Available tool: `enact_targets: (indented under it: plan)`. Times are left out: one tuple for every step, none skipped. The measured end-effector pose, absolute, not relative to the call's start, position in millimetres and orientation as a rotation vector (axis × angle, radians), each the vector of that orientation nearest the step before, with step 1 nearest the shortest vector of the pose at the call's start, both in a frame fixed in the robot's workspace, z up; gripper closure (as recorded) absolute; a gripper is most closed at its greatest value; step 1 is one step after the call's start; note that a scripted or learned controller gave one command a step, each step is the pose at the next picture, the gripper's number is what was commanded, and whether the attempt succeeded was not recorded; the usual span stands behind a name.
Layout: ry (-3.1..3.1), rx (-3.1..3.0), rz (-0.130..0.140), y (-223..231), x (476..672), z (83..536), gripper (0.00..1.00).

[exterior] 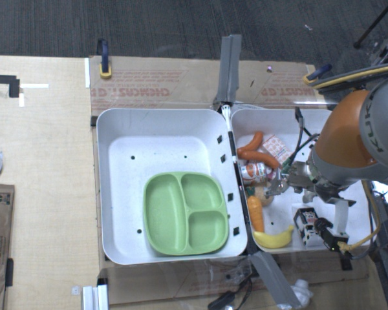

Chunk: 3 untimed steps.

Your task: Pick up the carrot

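Your carrot lies by the right bin's left wall, near its front edge, touching a banana. The gripper hovers just above-right; jaw state can't be told. Approach step: descend next.

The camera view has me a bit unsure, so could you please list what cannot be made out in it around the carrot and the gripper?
- Gripper: too small and cluttered in the camera view to tell whether it is open or shut.
- Right bin: its right part is hidden by the arm.
- Can: label too small to read.
- Carrot: lower end meets the banana; touching or overlapping is unclear.
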<state>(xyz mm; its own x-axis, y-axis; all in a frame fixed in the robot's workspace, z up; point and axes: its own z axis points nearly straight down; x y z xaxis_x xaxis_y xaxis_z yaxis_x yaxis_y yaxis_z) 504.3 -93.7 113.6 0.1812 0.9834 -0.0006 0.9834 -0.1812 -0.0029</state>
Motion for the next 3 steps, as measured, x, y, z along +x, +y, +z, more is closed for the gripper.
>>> enact_targets:
  plan:
    - [-2.004,-2.416,0.005,-94.5,504.3,122.4,1.0]
    - [-1.9,-2.502,0.003,-92.8,490.5,201.1,1.0]
    - [-1.75,-2.607,0.006,-47.5,485.3,203.4,1.0]
